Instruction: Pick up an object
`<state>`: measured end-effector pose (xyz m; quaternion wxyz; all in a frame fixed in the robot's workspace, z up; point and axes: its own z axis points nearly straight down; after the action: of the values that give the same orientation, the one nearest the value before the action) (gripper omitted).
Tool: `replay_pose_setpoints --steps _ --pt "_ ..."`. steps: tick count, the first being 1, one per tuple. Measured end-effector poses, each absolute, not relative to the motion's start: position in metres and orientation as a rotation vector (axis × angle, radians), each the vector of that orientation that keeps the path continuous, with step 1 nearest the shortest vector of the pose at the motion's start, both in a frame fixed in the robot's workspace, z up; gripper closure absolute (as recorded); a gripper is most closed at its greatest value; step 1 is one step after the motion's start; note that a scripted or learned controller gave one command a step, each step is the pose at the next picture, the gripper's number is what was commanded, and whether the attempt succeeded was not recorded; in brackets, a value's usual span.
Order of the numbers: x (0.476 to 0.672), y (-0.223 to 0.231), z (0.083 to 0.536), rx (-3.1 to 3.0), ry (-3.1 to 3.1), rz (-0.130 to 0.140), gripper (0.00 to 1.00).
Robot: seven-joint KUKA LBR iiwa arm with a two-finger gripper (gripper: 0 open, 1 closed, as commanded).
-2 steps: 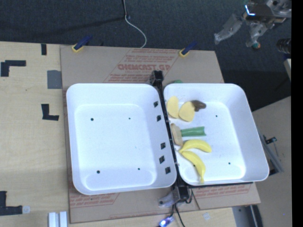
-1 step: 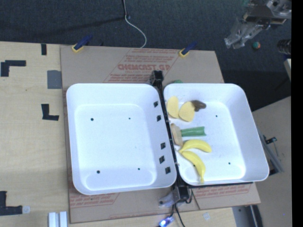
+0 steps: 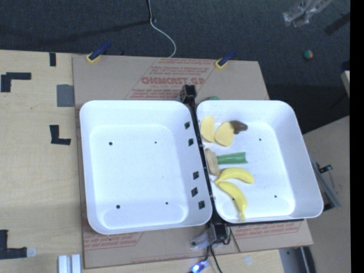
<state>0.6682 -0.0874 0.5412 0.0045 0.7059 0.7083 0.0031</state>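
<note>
In the right-hand shallow white plastic bin point(image 3: 284, 152), against its left wall, a small heap of toy-like food pieces is gathered: two curved yellow bananas point(image 3: 235, 176), a short green cylinder point(image 3: 232, 158), two pale yellow rounded slices point(image 3: 208, 128), a tan lump point(image 3: 212, 162) and a small dark brown piece point(image 3: 239, 126). The left-hand white bin point(image 3: 91, 152) adjoins it on the worktop.

The pieces are judged to be light, stiff and smooth (probably moulded plastic), so slipping is the main risk rather than breakage. The upper banana is best taken across its narrow middle, where it lies clear of its neighbours; the green cylinder could be taken across its width, though the tan lump touches its left end.

Far above the bins, at the upper right, the grey gripper point(image 3: 310, 4) is blurred, and whether the jaws are open or closed cannot be told.

On the brown board point(image 3: 170, 78) under the bins, red print is seen that seems to read "CHEMCAST GP".
</note>
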Motion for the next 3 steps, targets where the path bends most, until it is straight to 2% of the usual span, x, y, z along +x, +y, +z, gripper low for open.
replay_pose_setpoints --steps 1,2,3 --pt "0.668 0.015 0.442 2.216 2.239 -0.009 1.00" --pt "0.663 0.044 0.541 2.211 2.224 0.012 1.00" --pt "0.596 0.078 0.432 2.223 2.233 -0.017 1.00"
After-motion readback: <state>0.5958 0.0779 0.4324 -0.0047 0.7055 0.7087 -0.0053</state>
